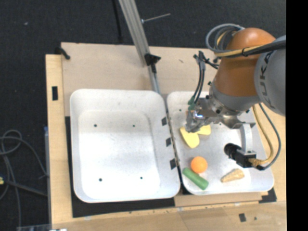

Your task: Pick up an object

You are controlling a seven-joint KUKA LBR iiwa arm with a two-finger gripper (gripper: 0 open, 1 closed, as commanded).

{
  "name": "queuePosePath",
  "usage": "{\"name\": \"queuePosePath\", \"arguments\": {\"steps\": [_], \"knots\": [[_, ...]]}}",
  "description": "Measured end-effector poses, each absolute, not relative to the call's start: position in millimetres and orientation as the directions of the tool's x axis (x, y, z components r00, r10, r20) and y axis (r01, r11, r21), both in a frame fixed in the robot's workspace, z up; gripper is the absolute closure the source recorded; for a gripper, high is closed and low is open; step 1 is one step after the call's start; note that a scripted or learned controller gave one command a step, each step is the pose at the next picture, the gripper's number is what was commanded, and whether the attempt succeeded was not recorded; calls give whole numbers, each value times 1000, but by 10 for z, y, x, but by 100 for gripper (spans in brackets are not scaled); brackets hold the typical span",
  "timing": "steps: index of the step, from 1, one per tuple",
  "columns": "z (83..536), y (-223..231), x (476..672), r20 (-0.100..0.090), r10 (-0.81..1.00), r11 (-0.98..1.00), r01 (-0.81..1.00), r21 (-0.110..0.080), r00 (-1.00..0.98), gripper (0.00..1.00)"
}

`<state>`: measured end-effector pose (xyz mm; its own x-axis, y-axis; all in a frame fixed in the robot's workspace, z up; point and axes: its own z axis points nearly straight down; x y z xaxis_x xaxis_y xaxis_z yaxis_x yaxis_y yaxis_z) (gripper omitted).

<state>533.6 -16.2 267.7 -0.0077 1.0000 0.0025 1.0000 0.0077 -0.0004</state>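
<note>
My gripper [194,124] hangs low over the left part of the right bin [260,177], directly above a yellow piece [190,138] that lies on the bin floor. Its tips touch or nearly touch the yellow piece's upper edge. A second small yellow bit [205,130] sits just right of the tips. Below these lie an orange ball [198,164], a green cylinder [195,178] near the bin's front left corner, and a tan wedge [232,175] at the front right.
The left bin [120,143] stands beside the right one, sharing a divider with black clips. A slanted metal rail [137,30] rises from the back of the bench. A black cable connector [237,154] dangles from the arm over the right bin.
</note>
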Motion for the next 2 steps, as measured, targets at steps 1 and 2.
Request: {"name": "queuePosePath", "arguments": {"steps": [1,2], "knots": [[2594,270,5336,1,1000,6,1000,-5,-6,100],[2579,856,5318,2,1000,8,1000,0,-8,100]]}}
